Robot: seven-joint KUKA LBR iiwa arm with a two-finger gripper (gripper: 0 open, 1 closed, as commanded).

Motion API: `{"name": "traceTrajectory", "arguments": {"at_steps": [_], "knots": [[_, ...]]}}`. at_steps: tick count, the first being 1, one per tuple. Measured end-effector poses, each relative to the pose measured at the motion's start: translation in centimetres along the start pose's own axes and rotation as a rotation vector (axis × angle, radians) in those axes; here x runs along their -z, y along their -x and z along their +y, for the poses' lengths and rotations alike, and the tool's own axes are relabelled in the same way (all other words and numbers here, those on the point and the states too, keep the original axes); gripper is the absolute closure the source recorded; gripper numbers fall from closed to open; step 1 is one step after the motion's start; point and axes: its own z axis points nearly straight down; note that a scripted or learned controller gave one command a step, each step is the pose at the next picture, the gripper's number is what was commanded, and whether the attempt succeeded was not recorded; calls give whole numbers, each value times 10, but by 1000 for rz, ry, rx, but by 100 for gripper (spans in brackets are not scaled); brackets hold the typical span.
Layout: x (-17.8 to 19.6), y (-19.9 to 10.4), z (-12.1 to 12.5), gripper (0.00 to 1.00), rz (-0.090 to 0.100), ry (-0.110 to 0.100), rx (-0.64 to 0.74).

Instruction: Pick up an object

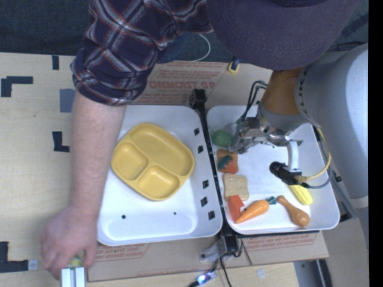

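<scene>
Camera view: gripper (234,145) low over green toy (222,138), finger state unclear

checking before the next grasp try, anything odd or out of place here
Yes: a person leans over the bench, their arm lying along the left bin's left edge, hand by its near corner. The yellow tray sits skewed in that bin.

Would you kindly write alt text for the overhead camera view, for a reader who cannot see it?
A grey robot arm reaches from the right, its gripper low over toy food in the right bin: a green piece, cracker, carrot, corn and drumstick. The left bin holds a yellow divided plate. A person in plaid leans over, hand on the bench.
</scene>
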Motion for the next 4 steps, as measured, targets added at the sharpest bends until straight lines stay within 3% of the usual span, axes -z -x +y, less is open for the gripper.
{"name": "traceTrajectory", "arguments": {"at_steps": [2,3,4], "knots": [[113,12,4,100,0,3,-1],[130,12,4,100,1,1,-1],[127,-30,-24,100,1,-2,1]]}}
